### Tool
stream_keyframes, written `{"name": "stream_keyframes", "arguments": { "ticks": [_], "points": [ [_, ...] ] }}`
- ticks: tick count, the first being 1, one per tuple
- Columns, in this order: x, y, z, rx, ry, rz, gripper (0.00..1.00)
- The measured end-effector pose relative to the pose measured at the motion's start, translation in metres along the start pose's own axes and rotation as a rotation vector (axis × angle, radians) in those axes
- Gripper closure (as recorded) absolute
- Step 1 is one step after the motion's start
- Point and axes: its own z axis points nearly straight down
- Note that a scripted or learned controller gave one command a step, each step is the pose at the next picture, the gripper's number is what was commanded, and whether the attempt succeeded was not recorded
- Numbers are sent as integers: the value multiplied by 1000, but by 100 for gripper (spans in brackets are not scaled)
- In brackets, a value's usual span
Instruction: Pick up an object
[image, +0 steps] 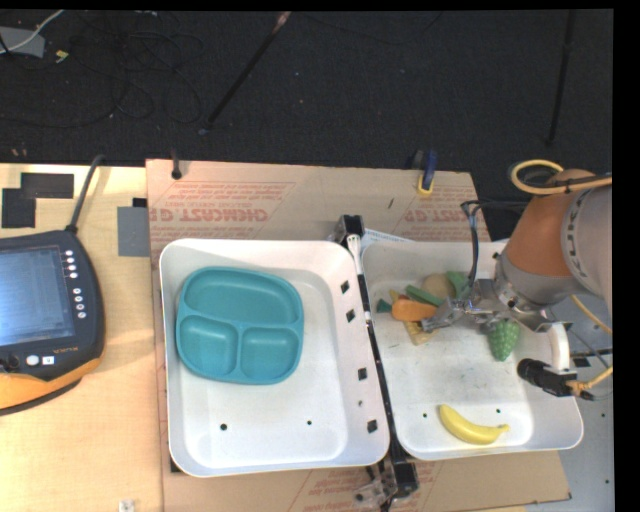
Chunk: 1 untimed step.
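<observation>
The right bin (540, 425) holds several toy foods. A yellow banana (472, 425) lies near its front edge. A bumpy green piece (503, 338) sits at the right, just under the wrist. An orange carrot-like piece (411, 309), a beige piece (435, 289) and some green bits (458, 282) cluster at the back left. My gripper (445, 316) is low in this bin, pointing left, with its tip right beside the orange piece. Whether it touches that piece cannot be told.
The left bin (260, 420) holds a teal divided plate (240, 325) at its back left. A raised divider (362, 330) separates the two bins. A tablet-like pendant (40, 305) lies on the bench at the far left. Cables (560, 375) hang by the right bin's right wall.
</observation>
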Motion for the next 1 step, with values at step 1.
{"name": "stream_keyframes", "arguments": {
  "ticks": [1],
  "points": [
    [-42, 39, -125, -8, -10, -4, 0]
  ]
}}
